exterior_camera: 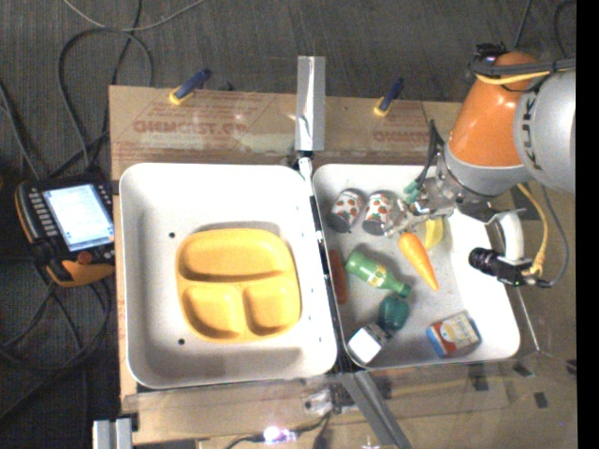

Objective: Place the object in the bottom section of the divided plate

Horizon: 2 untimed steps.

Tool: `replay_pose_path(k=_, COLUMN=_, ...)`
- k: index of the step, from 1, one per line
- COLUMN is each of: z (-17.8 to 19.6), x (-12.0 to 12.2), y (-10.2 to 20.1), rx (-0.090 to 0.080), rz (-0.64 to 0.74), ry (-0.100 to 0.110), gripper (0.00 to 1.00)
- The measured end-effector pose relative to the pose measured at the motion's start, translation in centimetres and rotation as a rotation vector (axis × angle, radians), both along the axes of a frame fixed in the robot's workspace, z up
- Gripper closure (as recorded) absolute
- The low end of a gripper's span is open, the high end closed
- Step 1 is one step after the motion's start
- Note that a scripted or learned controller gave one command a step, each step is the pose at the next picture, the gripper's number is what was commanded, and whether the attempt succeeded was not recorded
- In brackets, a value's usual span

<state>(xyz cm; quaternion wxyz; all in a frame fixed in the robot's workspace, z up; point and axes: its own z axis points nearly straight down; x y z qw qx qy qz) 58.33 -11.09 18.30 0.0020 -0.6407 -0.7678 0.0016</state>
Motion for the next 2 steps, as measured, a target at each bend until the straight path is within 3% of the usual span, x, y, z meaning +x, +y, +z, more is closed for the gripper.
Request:
replay_pose_path(k=1, z=3.9, x=-1.0, y=6.3, rx=0.000, rz=0.022, ry=0.000, gripper=1.00)
replay_pose_path(k=2, z=-0.2, x=4.0, y=13.7, rx=-0.001, rz=0.092, ry=0.000, gripper=1.00)
